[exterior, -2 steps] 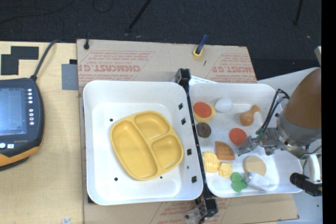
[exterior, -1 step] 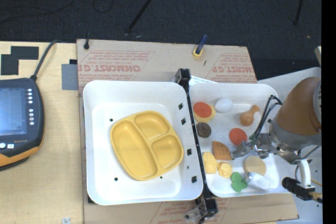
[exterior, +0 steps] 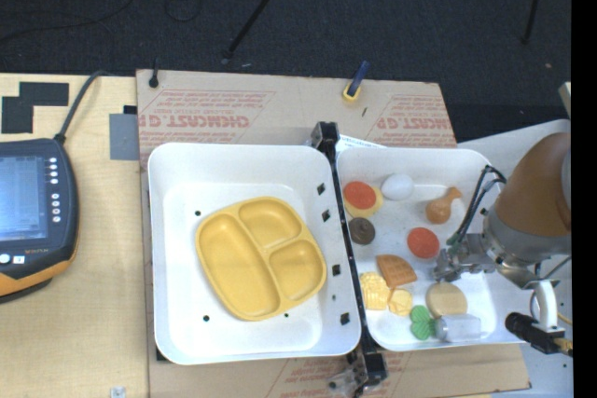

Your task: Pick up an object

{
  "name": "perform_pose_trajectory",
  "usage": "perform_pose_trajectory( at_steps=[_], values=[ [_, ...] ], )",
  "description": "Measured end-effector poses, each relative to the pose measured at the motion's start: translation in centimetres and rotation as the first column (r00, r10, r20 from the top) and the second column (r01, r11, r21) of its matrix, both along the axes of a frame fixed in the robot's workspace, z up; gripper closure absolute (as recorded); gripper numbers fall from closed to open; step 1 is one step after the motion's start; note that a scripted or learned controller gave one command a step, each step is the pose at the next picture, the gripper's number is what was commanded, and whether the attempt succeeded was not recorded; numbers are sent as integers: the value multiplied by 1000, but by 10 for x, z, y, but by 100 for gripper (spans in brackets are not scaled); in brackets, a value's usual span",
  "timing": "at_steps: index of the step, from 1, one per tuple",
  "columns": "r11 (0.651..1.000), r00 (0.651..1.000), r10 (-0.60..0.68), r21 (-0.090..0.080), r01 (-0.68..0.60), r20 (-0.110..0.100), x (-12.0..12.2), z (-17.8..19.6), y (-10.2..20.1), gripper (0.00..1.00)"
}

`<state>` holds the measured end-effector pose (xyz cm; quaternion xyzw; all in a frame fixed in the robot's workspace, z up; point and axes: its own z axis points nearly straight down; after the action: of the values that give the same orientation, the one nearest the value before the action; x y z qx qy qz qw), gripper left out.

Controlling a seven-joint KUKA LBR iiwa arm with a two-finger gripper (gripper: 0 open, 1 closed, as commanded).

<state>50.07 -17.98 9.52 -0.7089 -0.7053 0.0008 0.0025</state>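
The left bin [exterior: 168, 200] holds a yellow divided plate [exterior: 260, 254] lying flat near its middle. The right bin [exterior: 466, 159] holds a scatter of toy food: an orange-red round piece [exterior: 360, 196], a white egg [exterior: 398, 187], a tan drumstick [exterior: 444, 204], a dark brown disc [exterior: 361, 230], a red ball [exterior: 423, 242], a brown slice [exterior: 396, 270], yellow corn [exterior: 375, 290], a pale bun [exterior: 447, 301] and a green piece [exterior: 422, 322]. The gripper [exterior: 454, 262] sits low over the right bin between the red ball and the bun; whether it is wide or narrow I cannot tell.
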Motion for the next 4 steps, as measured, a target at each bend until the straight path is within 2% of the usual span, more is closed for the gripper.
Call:
perform_pose_trajectory(
  at_steps=[2,3,4],
  values=[
    [1000,1000,6,-2,-6,5,6,119,2,100],
    [1000,1000,6,-1,-6,1,7,131,1,100],
    [1000,1000,10,1,-10,0,36,122,47,100]
  ],
)
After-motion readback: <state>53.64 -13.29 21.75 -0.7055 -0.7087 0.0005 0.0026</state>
